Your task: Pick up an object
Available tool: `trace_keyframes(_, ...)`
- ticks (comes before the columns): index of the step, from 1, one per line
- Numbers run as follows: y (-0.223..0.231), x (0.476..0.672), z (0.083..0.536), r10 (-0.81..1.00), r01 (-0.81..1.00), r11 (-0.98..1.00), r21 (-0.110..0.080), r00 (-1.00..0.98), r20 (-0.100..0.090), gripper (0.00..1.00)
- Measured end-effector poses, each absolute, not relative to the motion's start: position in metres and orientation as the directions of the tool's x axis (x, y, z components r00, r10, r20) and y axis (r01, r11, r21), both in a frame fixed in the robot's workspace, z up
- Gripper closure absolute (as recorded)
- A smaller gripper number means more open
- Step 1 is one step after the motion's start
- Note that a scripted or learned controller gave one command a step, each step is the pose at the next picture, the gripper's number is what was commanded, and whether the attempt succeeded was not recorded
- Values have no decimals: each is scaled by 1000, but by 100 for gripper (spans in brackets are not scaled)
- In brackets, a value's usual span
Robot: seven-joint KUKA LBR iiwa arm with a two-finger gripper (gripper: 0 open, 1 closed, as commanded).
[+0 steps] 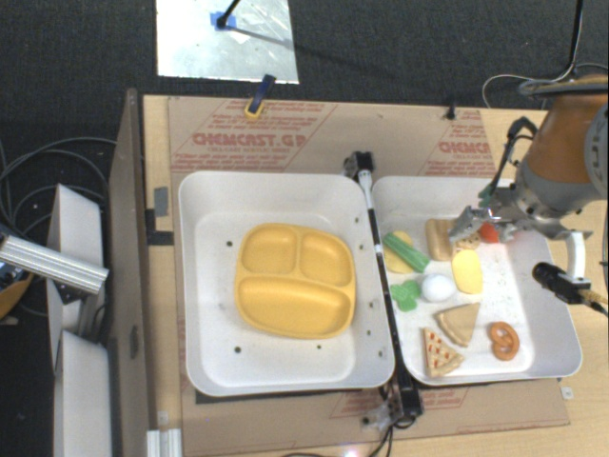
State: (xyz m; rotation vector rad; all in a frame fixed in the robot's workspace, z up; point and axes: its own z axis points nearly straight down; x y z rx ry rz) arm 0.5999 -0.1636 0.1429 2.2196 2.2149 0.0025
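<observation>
My gripper (473, 225) hangs low over the back of the right bin (561, 350), reaching in from the right. It is just above a tan bread slice (438, 239) and a yellow block (466, 272), and a small red piece (490, 233) shows right beside it. Further toy foods lie in the same bin: a white ball (438, 287), a green stick (404, 252), a green lump (406, 295), a brown wedge (460, 324), a pizza slice (440, 353) and a pretzel (503, 340). Nothing is seen held.
The left bin (205, 255) holds a yellow three-compartment plate (295, 281). A black divider (379, 265) runs between the bins. A black part with a white bracket (563, 279) sticks out over the right bin's right side. Cables hang at the far right.
</observation>
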Motion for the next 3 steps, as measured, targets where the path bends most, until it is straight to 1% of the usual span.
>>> trace_keyframes(1,-164,576,107,1000,1000,0,-2,0,0,0)
trace_keyframes(2,-157,541,83,1000,1000,0,-2,0,1,0)
trace_keyframes(3,-157,544,96,1000,1000,1,4,-1,-1,100)
